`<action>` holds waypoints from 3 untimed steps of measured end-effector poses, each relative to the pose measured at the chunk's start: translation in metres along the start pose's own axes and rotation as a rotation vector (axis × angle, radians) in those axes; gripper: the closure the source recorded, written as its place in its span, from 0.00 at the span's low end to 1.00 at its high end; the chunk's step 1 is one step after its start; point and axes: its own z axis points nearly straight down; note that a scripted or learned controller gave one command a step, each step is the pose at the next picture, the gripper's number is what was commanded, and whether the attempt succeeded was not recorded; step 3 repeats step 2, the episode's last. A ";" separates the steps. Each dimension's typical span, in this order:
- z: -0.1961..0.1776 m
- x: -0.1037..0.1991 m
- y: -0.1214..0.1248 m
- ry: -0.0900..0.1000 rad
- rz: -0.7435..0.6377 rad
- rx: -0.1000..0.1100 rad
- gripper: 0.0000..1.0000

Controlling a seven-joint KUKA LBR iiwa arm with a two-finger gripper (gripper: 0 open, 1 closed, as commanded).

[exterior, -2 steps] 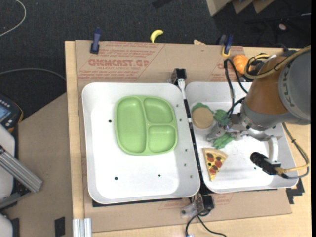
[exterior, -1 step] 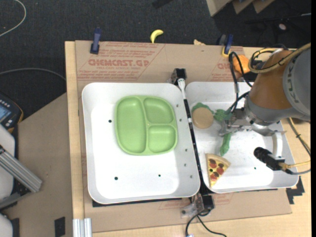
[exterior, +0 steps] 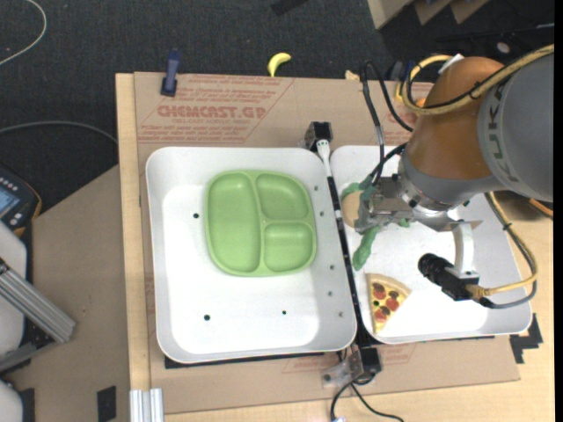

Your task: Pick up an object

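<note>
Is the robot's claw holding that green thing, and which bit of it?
It cannot be told. The gripper is low in the right bin, right on top of the green thing, but the arm hides its tips. The pizza slice toy lies apart, untouched.

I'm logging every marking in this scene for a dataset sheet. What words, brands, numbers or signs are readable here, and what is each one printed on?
"CHEMCAST G.P" in large red letters, on the brown cardboard sheet under the bins, behind the left bin.
Smaller red lines above and below that word on the cardboard sheet: too blurred to read.
"KU", dark letters running sideways, cut off by the picture's edge, on the grey arm.
Nothing else legible.
</note>
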 end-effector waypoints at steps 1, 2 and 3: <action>-0.150 -0.029 -0.051 -0.006 0.012 -0.008 1.00; -0.128 0.048 -0.055 -0.002 0.003 0.012 1.00; -0.128 0.048 -0.055 -0.002 0.003 0.012 1.00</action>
